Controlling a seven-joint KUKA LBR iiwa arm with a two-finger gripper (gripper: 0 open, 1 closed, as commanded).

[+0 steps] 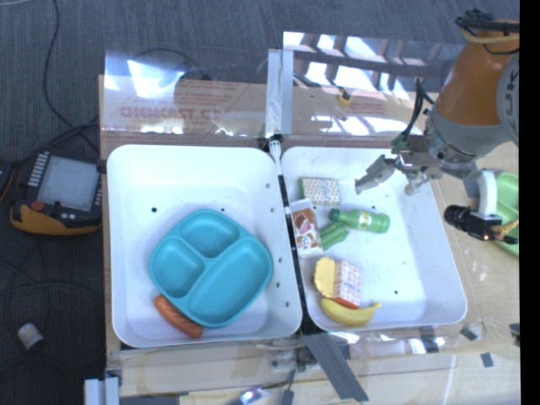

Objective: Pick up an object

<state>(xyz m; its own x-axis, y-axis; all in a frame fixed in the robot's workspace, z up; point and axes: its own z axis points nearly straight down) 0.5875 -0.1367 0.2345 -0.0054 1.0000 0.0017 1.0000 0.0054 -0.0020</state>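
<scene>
Two white bins [126, 226]: one banana [348, 312], one green bottle [361, 220]; claw [393, 175] released.

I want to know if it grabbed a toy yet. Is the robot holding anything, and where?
No, nothing. The tool hangs open above the right bin, apart from the green bottle.

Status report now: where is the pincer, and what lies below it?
Pincer open, holding nothing, over right bin, far side. Nearest: green bottle and small box, both untouched. Nothing between pincer and bottle.
</scene>
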